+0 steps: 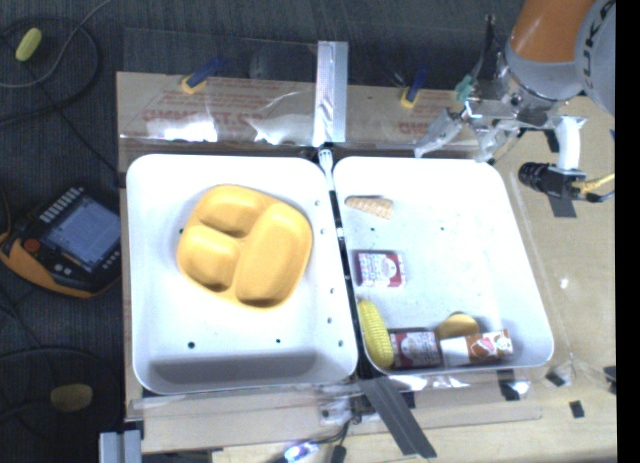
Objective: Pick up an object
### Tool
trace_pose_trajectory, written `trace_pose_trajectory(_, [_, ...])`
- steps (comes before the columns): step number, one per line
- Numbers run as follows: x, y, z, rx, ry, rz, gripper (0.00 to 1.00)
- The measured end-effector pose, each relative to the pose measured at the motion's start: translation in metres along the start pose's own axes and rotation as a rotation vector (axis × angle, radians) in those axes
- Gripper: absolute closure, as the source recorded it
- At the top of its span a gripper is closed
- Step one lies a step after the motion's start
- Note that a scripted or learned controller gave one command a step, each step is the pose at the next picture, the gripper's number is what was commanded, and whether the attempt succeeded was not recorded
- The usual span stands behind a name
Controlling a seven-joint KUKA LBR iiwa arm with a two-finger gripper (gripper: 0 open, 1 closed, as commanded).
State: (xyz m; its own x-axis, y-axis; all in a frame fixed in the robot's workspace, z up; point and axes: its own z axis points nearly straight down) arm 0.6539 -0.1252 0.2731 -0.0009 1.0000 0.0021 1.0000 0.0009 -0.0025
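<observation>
Claw (470, 136) hangs above far edge of right bin (500, 251); we cannot tell its spread. Risk, we judge: ketchup packet (379, 269) lies flat, so it may slip.

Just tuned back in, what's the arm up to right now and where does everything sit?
The gripper hangs at the far rim of the right bin, with nothing visibly between its fingers. That bin holds a bread piece, a red packet, a corn cob and a bottle along the near wall. The left bin holds a yellow sectioned tray.
</observation>
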Motion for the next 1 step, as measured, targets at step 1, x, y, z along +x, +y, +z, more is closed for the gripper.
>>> trace_pose_trajectory(1, [0.0047,-0.0163,0.0858,0.001,-0.002,-0.107,0.0])
